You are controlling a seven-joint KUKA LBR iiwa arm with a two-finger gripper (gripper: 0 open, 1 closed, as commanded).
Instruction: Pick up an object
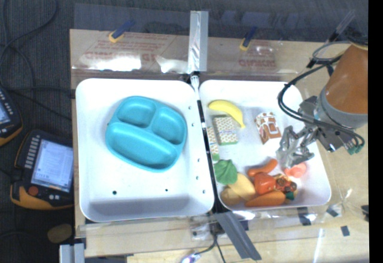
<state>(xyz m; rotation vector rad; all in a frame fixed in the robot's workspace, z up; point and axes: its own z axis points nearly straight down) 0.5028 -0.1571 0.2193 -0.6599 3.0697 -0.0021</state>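
Observation:
My gripper [291,151] hangs low over the right side of the right bin [263,89], just above a small pink-red piece [297,169]. Nothing shows between its fingers. Toy food lies in this bin: a yellow banana [228,110], a checkered green-and-white packet [225,130], a brown-and-white block [267,125], a green leafy piece [225,170], a yellow piece [239,187], a red pepper [264,182], and an orange carrot [264,199] at the front.
The left bin [90,154] holds a blue divided plate [146,131]. A raised divider [201,136] separates the bins. Cables loop around the arm's wrist at the right. A handheld controller lies on the floor at far left.

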